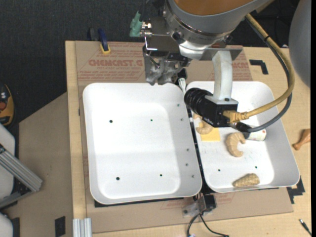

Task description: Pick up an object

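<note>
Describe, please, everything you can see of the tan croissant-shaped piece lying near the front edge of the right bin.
The croissant-shaped piece is a small tan lump with a ridged, bumpy surface, like a toy pastry. It lies flat on the floor of the right bin, close to the front wall, its long side running roughly left to right with the right end a little higher in the view. Nothing touches it apart from the bin floor.
</note>
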`<state>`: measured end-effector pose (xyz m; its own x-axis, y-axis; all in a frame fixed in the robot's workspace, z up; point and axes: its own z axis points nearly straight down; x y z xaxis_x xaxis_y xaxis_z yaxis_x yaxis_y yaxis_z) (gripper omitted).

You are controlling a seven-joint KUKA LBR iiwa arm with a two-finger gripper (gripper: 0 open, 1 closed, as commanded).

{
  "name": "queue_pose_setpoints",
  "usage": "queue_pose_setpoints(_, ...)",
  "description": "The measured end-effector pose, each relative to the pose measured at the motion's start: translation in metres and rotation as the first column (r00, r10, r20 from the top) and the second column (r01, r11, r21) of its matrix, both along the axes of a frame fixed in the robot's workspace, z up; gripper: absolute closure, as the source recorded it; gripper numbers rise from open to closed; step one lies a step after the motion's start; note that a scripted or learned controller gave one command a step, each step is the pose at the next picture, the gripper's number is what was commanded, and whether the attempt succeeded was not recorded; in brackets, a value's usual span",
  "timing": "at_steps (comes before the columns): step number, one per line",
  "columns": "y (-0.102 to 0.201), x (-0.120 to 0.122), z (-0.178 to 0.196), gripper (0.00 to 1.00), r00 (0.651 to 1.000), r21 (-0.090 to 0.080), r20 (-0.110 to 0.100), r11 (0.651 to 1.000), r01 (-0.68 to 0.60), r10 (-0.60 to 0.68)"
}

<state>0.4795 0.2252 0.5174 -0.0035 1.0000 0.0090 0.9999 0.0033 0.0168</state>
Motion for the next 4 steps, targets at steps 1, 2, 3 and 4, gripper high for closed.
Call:
queue_pose_setpoints(1,-0.001,-0.002,-0.132,1.00,1.000,-0.015,-0.030,1.000,0.005,-0.005)
queue_pose_setpoints(2,0.000,0.000,-0.114,1.00,1.000,-0.007,-0.013,1.000,0.004,-0.004)
queue_pose_setpoints(3,-0.001,0.000,0.027,1.00,1.000,-0.001,0.000,1.000,0.002,-0.002)
queue_pose_setpoints(4,-0.001,-0.001,0.018,0.00,1.000,-0.009,-0.017,1.000,0.002,-0.002)
